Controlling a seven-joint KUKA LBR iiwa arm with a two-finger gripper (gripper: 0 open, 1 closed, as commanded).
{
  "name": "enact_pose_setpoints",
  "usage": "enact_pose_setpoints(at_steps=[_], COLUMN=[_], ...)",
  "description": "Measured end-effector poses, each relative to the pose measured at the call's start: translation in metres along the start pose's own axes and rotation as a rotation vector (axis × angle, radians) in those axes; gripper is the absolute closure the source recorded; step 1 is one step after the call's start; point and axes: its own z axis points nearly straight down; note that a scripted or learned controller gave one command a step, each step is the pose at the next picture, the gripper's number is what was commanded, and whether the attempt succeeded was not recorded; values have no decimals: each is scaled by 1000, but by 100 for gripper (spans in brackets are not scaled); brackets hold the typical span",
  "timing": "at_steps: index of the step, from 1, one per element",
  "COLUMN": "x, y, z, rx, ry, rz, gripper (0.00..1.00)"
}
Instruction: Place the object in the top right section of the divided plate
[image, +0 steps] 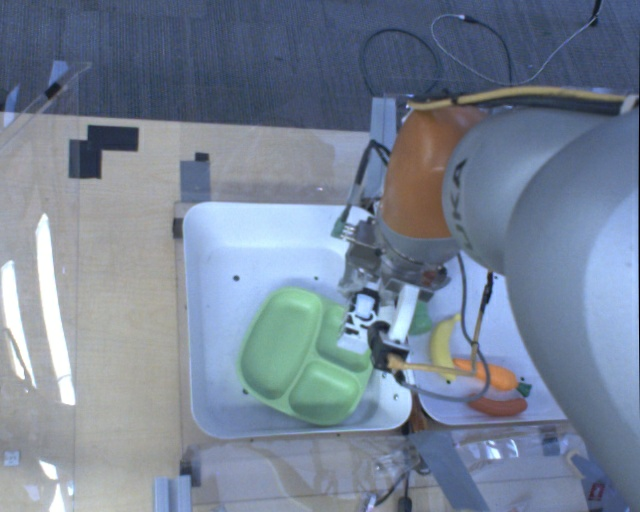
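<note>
One end effector (372, 335) over green divided plate's (285, 355) top right section; finger state unclear; banana (442, 341) in right bin

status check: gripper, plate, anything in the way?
Gripper over green divided plate, right edge. Fingers unreadable, no object seen held. Banana, carrot, sausage in right bin.

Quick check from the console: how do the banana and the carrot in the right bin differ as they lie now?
The banana is yellow and curved; the carrot is orange and straight. The banana runs roughly up and down the view, the carrot lies more across it. The banana sits nearer the gripper, the carrot farther right. Both rest in the right bin, close together.
</note>
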Motion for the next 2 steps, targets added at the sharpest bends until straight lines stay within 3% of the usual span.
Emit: enact_pose_setpoints(at_steps=[1,2], x=[-82,-171], y=[-32,-5], z=[19,21], rx=[-4,1], ry=[2,1], rz=[197,-131], gripper=[100,100])
